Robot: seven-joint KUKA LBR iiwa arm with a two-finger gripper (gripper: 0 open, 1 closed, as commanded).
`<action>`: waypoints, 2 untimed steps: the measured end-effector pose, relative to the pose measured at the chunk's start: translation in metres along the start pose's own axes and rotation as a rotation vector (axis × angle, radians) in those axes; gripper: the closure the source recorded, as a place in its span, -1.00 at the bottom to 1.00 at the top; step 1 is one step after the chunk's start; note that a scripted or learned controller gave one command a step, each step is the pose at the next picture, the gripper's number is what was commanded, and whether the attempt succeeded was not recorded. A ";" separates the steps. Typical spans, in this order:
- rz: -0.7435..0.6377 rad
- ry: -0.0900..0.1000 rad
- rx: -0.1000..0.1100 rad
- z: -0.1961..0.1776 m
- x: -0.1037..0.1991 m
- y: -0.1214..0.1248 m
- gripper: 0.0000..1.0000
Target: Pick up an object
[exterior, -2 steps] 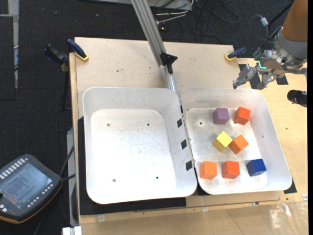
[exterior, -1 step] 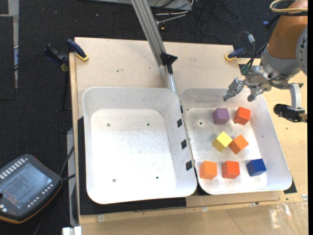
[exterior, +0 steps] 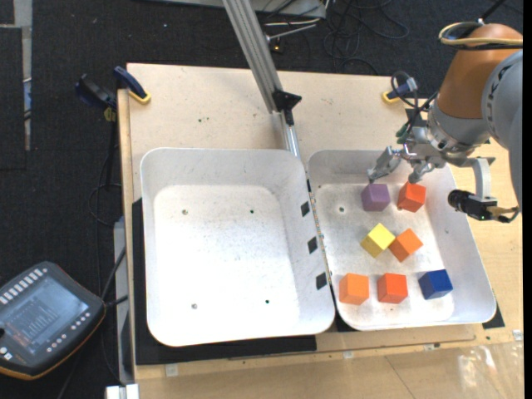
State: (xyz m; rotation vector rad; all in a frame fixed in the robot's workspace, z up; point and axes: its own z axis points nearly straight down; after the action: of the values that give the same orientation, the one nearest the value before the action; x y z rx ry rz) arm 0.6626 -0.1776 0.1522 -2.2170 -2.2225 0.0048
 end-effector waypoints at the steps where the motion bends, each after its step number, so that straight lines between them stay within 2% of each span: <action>1: -0.001 -0.003 -0.017 0.032 0.000 0.004 -1.00; 2: -0.002 -0.002 -0.010 0.027 0.001 0.002 1.00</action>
State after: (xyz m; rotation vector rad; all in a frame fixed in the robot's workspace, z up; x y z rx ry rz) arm 0.6646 -0.1769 0.1251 -2.2208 -2.2307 -0.0045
